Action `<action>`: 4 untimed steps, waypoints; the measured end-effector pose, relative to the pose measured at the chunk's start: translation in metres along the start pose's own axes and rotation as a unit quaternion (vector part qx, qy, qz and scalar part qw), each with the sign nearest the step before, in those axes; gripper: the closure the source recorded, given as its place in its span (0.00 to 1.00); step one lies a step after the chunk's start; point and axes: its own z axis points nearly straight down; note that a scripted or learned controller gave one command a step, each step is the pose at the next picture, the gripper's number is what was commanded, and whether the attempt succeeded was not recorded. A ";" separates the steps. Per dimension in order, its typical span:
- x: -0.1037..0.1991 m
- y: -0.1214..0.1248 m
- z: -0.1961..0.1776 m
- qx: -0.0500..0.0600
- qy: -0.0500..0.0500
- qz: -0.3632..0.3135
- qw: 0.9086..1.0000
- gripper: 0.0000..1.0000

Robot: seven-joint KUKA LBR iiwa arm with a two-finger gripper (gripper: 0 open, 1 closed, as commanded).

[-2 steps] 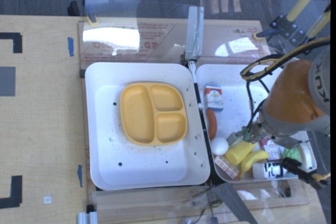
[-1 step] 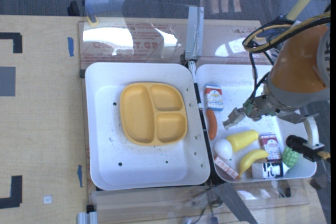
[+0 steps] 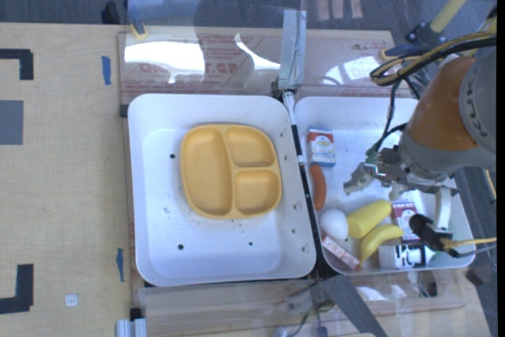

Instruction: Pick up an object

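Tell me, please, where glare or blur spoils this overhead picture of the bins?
In the camera view, bright glare streaks the clear panels behind both bins; the yellow tray in the left bin is evenly lit and sharp; the small items under the arm in the right bin look soft and crowded.

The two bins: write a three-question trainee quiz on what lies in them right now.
1. True or false: the yellow divided tray lies in the right bin.
2. Which thing lies directly beside the white egg? A) the small carton B) the yellow banana C) the yellow divided tray
3. Fill in: the sausage lies along the right bin's ____ wall.

Key:
1. False; it lies in the left bin.
2. B.
3. Left, next to the divider between the bins.
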 end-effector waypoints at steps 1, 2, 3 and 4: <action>-0.021 -0.044 0.026 -0.009 0.000 -0.145 0.989 0.00; -0.012 -0.038 0.013 -0.004 0.000 -0.162 0.987 0.00; 0.029 -0.055 -0.173 -0.007 -0.002 -0.240 0.971 0.00; 0.019 -0.056 -0.068 0.001 0.000 -0.157 0.988 0.00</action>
